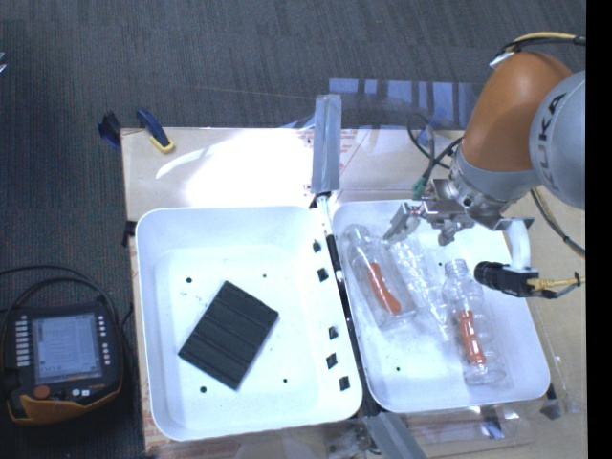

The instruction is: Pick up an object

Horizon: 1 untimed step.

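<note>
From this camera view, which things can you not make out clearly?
- Fingers: open or shut cannot be told; the wrist hides them, camera view.
- Clear bottles: transparent outlines blend into the right bin.
- Pendant screen: text too small.
- Arm: cut off by the frame edge.

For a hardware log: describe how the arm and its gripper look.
The arm is grey with a broad orange band above the wrist and dark lettering on its grey shell. The gripper is bare silvery metal with a small green part near its base. Black cables loop beside the wrist, and a black cylindrical unit with a yellow lead hangs from a white bracket.
</note>
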Available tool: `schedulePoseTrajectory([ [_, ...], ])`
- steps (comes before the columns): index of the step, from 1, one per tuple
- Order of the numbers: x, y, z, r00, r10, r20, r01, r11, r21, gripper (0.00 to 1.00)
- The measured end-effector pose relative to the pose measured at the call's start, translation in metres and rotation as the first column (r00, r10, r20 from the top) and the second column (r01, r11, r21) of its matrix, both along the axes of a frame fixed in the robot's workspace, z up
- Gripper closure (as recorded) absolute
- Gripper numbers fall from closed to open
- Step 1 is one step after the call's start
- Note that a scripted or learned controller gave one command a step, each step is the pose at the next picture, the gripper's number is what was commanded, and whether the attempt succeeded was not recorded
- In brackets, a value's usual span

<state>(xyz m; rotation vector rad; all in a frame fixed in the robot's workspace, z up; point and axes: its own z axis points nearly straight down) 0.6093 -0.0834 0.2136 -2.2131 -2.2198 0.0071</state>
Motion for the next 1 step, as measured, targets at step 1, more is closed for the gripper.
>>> schedulePoseTrajectory([
  [1, 0.0003, 0.0007, 0.0058, 1.000, 0.001, -0.006, -0.001, 1.000, 0.002, 1.00],
])
